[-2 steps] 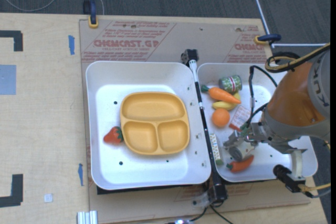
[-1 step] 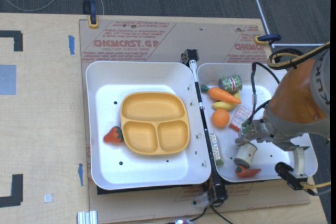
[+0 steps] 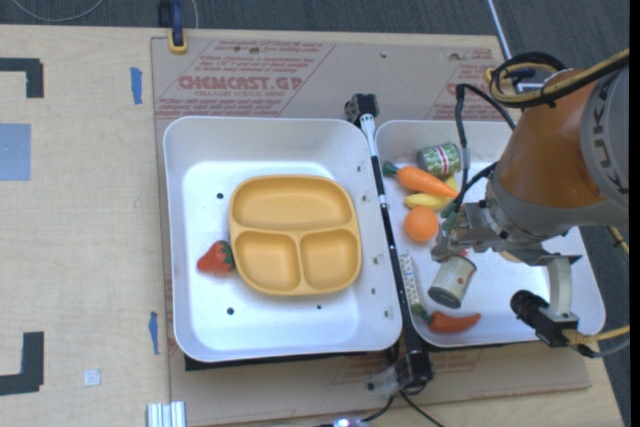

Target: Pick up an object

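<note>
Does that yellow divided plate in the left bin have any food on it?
Empty. All three compartments of the yellow plate show bare; the strawberry lies beside it on the bin floor.

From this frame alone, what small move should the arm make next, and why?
Probably a short straight descent onto the small can. The gripper hangs just above it in the right bin, and nothing shows between its fingers. The orange and red pepper lie close by, so drifting sideways risks nudging them.
</note>
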Robot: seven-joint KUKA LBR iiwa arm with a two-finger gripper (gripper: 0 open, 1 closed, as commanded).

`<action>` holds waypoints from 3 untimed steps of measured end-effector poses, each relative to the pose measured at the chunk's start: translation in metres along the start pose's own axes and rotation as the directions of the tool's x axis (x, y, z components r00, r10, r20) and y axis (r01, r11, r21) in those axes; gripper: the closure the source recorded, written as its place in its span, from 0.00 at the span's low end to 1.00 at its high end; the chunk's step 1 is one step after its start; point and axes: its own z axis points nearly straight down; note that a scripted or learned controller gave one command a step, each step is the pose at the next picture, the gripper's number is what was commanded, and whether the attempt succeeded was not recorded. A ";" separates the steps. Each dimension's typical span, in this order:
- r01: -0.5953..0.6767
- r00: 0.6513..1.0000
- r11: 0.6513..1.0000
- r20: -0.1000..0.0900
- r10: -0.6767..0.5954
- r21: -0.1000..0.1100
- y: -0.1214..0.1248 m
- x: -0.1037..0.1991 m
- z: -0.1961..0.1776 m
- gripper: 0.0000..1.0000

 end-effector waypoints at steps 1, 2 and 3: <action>-0.001 1.000 1.000 0.001 0.001 0.001 0.000 -0.001 0.000 0.00; -0.001 1.000 1.000 0.001 0.001 0.001 0.000 -0.001 0.000 0.00; -0.003 1.000 1.000 0.003 0.003 0.001 -0.001 -0.061 0.060 0.00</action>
